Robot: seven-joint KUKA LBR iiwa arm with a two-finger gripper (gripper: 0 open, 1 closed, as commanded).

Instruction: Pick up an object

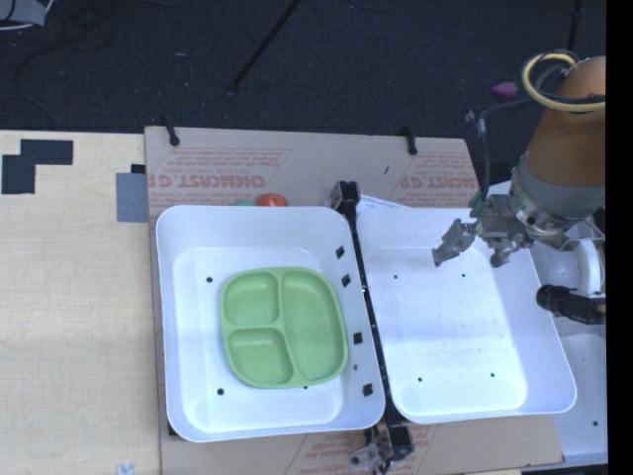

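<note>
Green plastic three-compartment plate (pixel 284 327) lies flat in the left white bin (pixel 188 404), as I see it. Over the right white bin's (pixel 534 394) upper edge hangs my grey two-finger gripper (pixel 475 243), fingers spread, pinching nothing.

We see the two bins, the left bin (pixel 188 265) and the right bin (pixel 475 364), as smooth white plastic with a soft sheen. In the left one lies a pale green divided tray (pixel 284 327), also plastic, smooth and slightly glossy. Under both bins is a sheet of brown cardboard (pixel 297 171), matt, with red print. At nine o'clock the bench top (pixel 69 295) looks like light wood with a fine grain and a dull finish. At twelve o'clock the floor (pixel 346 57) reads as dark, rough carpet. At three o'clock the gripper (pixel 475 240) looks like grey metal, and the arm's orange band (pixel 569 132) is smooth, faintly shiny.
</note>
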